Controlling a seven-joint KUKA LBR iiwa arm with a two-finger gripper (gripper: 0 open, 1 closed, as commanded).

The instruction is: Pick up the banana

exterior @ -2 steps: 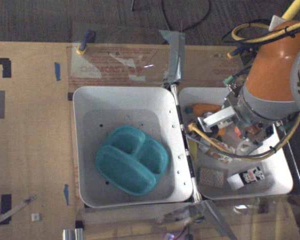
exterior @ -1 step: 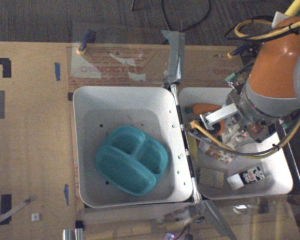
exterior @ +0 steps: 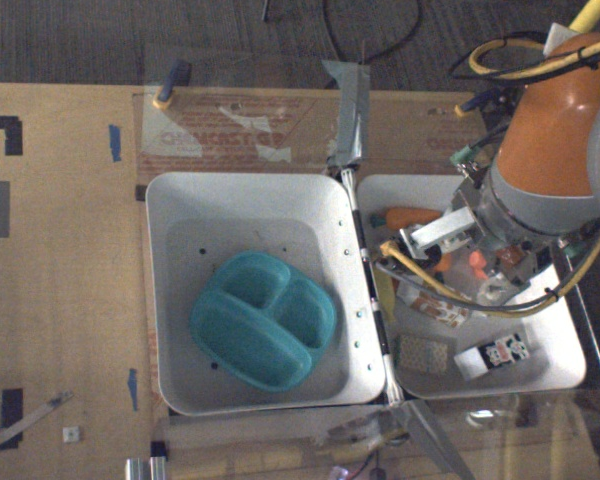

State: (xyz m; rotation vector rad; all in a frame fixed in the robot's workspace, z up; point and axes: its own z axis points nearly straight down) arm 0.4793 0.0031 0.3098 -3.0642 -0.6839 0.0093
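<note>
A dull yellow strip that looks like the banana [exterior: 382, 293] lies along the left wall of the right bin [exterior: 570, 368]. The grey arm with its orange band hangs over this bin from the right. Its gripper [exterior: 485, 273] is low over the middle of the bin, to the right of the banana and apart from it. The wrist, a white bracket and a yellow cable cover much of the gripper. I see nothing clearly held in it.
In the right bin lie an orange carrot [exterior: 412, 216] at the back, a snack bar [exterior: 440, 312], a tan sponge-like pad [exterior: 423, 353] and a white carton [exterior: 493, 353] at the front. A teal divided plate [exterior: 265, 318] sits in the left bin [exterior: 180, 218].
</note>
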